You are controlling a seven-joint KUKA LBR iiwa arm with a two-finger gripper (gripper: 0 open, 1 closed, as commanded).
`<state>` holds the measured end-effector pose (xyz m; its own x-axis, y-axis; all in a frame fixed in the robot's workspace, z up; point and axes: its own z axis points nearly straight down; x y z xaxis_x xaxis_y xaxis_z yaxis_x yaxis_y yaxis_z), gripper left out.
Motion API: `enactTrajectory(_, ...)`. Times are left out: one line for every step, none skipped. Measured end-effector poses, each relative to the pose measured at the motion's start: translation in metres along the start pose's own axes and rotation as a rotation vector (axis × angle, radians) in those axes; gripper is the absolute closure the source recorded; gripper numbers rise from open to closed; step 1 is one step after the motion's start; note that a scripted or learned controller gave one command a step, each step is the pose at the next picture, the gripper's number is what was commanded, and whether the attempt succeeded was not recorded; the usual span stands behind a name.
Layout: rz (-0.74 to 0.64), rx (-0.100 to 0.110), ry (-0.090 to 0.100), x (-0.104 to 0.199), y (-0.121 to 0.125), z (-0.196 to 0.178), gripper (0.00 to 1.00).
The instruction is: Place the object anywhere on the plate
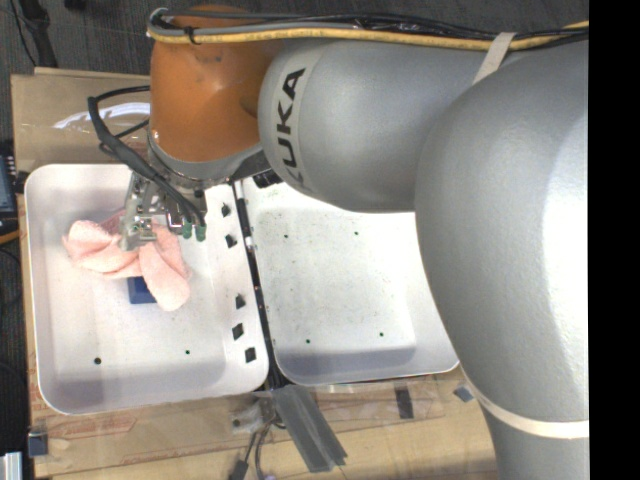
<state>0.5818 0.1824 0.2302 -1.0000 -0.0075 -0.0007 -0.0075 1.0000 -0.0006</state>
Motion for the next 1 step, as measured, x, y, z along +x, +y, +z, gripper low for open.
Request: enactTrajectory(0.001,0.0,0.0,-0.0001,-0.0002,-0.0002,0.0)
